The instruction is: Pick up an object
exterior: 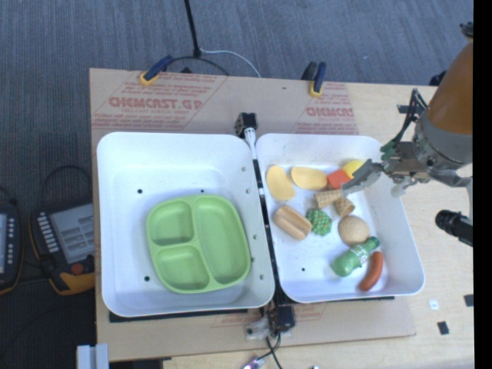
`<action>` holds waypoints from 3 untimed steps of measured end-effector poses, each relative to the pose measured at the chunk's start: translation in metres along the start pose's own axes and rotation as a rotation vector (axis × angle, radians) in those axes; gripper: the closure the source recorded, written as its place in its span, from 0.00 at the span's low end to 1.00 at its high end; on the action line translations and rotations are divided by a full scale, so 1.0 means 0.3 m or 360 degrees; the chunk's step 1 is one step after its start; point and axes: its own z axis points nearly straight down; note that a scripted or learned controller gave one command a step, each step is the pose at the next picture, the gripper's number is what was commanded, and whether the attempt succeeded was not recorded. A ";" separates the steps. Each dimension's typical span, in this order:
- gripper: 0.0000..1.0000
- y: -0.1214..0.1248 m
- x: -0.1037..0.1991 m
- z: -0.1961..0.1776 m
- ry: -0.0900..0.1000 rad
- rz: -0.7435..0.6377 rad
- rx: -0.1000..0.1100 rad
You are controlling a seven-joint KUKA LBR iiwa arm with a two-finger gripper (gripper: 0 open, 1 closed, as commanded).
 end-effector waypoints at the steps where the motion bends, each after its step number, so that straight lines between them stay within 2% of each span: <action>1: 0.00 -0.033 0.113 0.353 0.0001 -0.0160 0.0003; 2: 0.00 0.334 0.005 0.593 0.0000 -0.0139 0.0002; 3: 0.00 0.096 0.051 0.620 -0.0013 -0.0273 -0.0031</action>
